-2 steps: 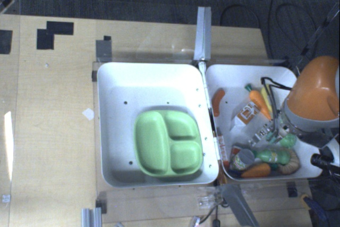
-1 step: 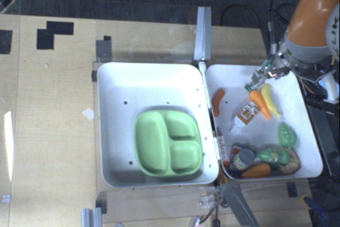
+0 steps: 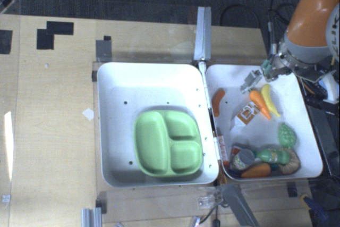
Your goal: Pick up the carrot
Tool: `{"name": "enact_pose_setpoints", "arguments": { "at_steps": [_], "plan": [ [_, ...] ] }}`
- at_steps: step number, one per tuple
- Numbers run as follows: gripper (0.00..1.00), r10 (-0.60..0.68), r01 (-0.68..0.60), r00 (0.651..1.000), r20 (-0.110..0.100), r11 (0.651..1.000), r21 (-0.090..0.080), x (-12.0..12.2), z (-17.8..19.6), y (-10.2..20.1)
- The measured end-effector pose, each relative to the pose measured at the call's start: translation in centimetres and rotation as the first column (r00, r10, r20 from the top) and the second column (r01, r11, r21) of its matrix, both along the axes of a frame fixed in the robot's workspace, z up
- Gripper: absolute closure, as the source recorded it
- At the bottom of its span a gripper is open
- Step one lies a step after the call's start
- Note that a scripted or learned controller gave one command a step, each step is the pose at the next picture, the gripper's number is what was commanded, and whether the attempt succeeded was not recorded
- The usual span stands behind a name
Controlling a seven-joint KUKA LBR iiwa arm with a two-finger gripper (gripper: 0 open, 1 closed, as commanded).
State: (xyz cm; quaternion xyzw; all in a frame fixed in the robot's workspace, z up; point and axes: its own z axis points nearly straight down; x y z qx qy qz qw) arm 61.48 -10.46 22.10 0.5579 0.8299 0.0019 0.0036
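The carrot (image 3: pixel 260 104) is a small orange cone lying aslant in the upper middle of the right bin (image 3: pixel 305 109), right beside a yellow banana-like toy (image 3: pixel 270 101). My gripper (image 3: pixel 258 75) hovers just above and behind the carrot's upper end, near the bin's back wall. Its fingers stand apart, open, with nothing between them. The grey arm with its orange band (image 3: pixel 314 13) reaches in from the upper right.
The right bin also holds a red-orange piece (image 3: pixel 218 99), an orange-and-white box (image 3: pixel 248 113), a green leafy toy (image 3: pixel 287 135), a can (image 3: pixel 244 158), a green bottle (image 3: pixel 272 156) and another orange item (image 3: pixel 257 170). A green divided plate (image 3: pixel 168 142) lies in the left bin (image 3: pixel 114 114).
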Motion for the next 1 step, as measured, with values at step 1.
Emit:
{"name": "enact_pose_setpoints", "arguments": {
  "at_steps": [1],
  "plan": [
    [0.0, -0.102, 0.102, 0.995, 0.001, 0.995, 0.001, -0.05, -12.99, -0.69]
  ]
}}
